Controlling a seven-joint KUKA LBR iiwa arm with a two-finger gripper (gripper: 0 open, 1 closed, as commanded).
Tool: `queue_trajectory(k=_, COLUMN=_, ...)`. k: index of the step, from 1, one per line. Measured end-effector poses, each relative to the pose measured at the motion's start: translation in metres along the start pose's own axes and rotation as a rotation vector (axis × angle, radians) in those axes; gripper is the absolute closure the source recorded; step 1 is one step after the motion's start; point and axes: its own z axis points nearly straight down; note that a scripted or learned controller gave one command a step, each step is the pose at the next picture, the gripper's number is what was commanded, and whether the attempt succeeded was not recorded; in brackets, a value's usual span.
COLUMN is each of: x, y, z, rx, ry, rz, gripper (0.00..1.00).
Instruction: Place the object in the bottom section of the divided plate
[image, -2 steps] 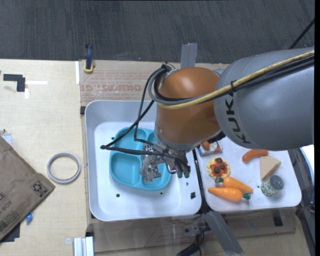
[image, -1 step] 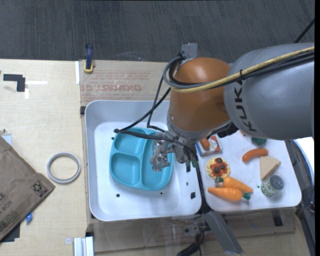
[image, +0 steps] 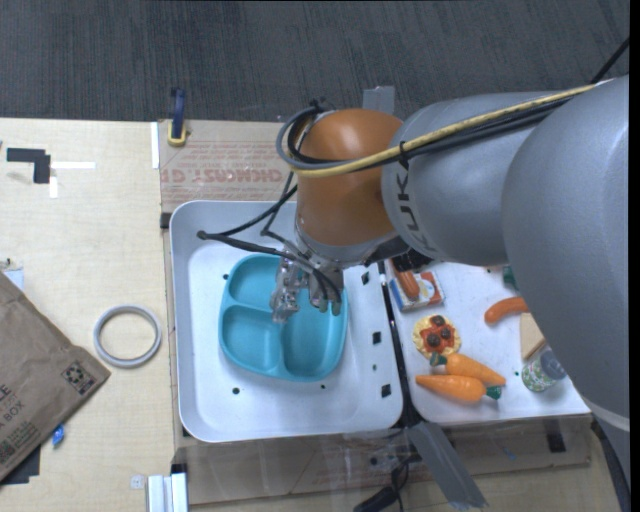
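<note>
The blue divided plate (image: 283, 335) lies in the left white bin (image: 200, 400), with three compartments: one at the upper left, one at the lower left, and a larger one along the right side that runs down to the plate's lower edge. The end effector (image: 298, 290) hangs directly over the plate's upper middle, about where the ridges meet, so the bottom section lies just below and slightly to one side of it in the camera view. I cannot tell whether anything sits between its metal parts; they are small, shiny and partly shadowed, and no object stands out against the blue. How far it is open I cannot tell either.

The arm's orange band (image: 345, 175) and grey body cover the plate's upper rim and part of the right bin (image: 500, 410). That bin holds toy food: two carrots (image: 460, 378), a small pizza (image: 436, 335), a sausage (image: 505, 310) and a hot dog card (image: 415, 287). On the desk (image: 80, 250) to the left lie a tape ring (image: 127, 334) and a brown box (image: 35, 385).
</note>
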Motion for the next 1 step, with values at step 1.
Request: queue_trajectory(k=1, x=-0.0117, y=-0.055, z=0.0348, rx=0.002, ry=0.002, rz=0.345, gripper=1.0)
